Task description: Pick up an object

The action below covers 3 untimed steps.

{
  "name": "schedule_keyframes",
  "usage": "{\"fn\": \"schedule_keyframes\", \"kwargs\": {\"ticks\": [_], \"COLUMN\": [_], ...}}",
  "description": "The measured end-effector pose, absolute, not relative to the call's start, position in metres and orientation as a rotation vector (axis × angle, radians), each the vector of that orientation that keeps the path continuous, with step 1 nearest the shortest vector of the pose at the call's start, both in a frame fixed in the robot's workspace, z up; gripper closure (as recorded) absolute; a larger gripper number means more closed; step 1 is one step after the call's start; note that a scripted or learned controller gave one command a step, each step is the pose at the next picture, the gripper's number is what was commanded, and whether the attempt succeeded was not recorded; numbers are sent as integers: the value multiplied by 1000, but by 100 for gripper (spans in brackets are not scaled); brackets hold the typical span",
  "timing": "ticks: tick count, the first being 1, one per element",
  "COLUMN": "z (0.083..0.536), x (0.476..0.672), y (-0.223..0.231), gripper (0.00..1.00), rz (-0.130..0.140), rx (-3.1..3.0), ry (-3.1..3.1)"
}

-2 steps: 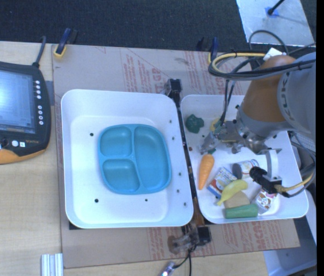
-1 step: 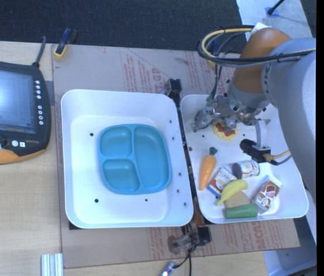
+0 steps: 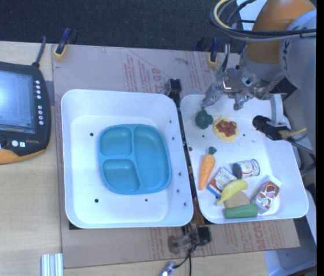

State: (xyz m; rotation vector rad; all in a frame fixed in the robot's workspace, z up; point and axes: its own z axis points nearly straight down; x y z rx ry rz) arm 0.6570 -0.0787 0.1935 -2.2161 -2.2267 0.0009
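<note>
My claw (image 3: 226, 99) hangs over the far edge of the right bin (image 3: 300, 171), at about twelve o'clock of it. Its two fingers (image 3: 209, 98) stand spread wide, with nothing between them.

Just below my claw, at six o'clock from it, lie a dark green lump (image 3: 203, 119) and a small pizza (image 3: 226, 129), side by side and close together. The lump sits right under my left finger; I cannot tell whether they touch. At five o'clock from the lump a carrot (image 3: 207, 170) lies lengthwise along the bin's left wall. At four o'clock from the carrot the rest crowd together: a can (image 3: 247, 168), a small carton (image 3: 221, 179), a banana (image 3: 232, 191) lying across a tan block (image 3: 238, 200), a green pickle (image 3: 240, 211) against the near wall, and a packet (image 3: 267, 195) at three o'clock of the banana.

The left bin (image 3: 78, 154) holds a blue divided plate (image 3: 133, 158) near its middle. On the desk (image 3: 18, 211), at nine o'clock of that bin, lies a control pendant (image 3: 10, 111) with a lit screen.
</note>
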Motion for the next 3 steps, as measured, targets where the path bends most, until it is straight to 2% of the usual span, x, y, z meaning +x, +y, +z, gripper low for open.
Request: {"fn": "schedule_keyframes", "kwargs": {"ticks": [1,2,3], "z": [122,91,87], "x": [656,580,645], "y": [-100,-107,-114], "gripper": [0,0,0], "rz": [7,7,60], "rx": [-2215,-2214,-2199], "ry": [-2224,-2224,-2179]}}
